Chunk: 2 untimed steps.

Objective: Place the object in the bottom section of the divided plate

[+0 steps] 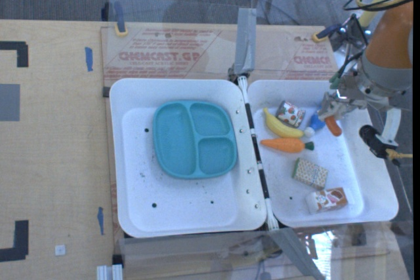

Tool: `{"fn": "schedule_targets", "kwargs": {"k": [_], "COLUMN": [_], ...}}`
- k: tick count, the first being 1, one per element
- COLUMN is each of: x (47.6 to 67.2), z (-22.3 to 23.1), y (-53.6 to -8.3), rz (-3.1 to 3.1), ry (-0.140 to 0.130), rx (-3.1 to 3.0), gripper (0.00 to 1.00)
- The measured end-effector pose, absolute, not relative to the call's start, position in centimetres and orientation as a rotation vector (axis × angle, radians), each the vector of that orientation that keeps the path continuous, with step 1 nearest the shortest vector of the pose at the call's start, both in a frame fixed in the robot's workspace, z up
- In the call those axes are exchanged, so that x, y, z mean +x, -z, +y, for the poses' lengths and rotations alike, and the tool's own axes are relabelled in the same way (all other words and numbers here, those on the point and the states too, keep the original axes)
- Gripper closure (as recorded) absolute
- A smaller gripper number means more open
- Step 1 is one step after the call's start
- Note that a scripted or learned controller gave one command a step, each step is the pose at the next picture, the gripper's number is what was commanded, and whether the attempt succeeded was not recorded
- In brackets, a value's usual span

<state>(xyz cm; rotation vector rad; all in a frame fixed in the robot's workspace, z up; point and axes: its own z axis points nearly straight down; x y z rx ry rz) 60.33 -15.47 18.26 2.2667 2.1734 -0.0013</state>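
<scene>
Grey carpet lies behind a pale wooden bench, and on the bench two shallow white plastic bins stand side by side, their inner rims touching. The left bin (131,141) holds a turquoise divided plastic plate (195,139) with one long section on its left and two smaller sections on its right; the bottom section (216,155) is the nearer one of the two, beside the dividing rim.

The right bin (367,193) holds the loose things: a yellow toy banana (281,125), an orange toy carrot with a green top (286,145), a small printed carton (291,113), a speckled rectangular block (310,172) and a small red and white packet (327,199).

The grey arm with the orange band reaches in from the right, and its two-finger gripper (330,116) is over the upper right part of the right bin. A small orange-red piece (334,126) and a blue piece (317,121) show at its tip, but I cannot tell if these are held, or how wide the tool stands.

I judge the task's thing is one of the toys in the right bin; which one is not clear. From the tool, the toys lie to the left and a little nearer the camera, and the carrot's long axis runs left to right. The plate lies further left, over both inner rims, so a carry must rise above them. Room around the plate is open.
</scene>
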Motion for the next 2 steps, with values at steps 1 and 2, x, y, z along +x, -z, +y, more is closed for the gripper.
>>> {"fn": "schedule_targets", "kwargs": {"k": [1,2], "x": [59.4,59.4], "z": [-6.2,1.4], "y": [-20.6,-20.6], "rz": [2.075,1.987], "ry": [0.001,0.001], "rx": [2.361,2.435], "gripper": [1.00,1.00]}}
